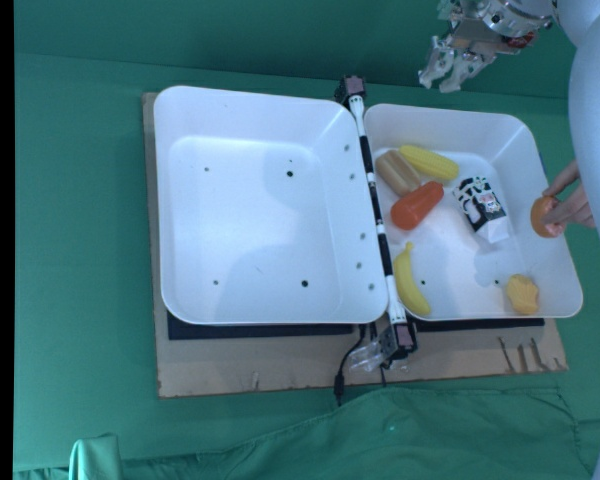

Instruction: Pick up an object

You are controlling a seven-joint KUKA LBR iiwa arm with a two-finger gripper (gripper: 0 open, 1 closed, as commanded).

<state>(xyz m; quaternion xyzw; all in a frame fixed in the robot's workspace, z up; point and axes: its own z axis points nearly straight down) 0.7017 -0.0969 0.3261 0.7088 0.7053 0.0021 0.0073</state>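
The fingers (450, 71) hang spread with nothing between them, above the green table (80, 218) just beyond the right white bin's (520, 128) far rim. In that bin a yellow plastic banana (412, 281) lies lengthwise by the divider. A human hand (572, 203), cut off at the right, holds an orange ball (543, 217).

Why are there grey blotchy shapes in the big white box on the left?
In the camera view, those are soft shadows on the left bin floor, likely from the arm overhead; its rim glares bright white, and the gripper above the right bin looks slightly blurred.
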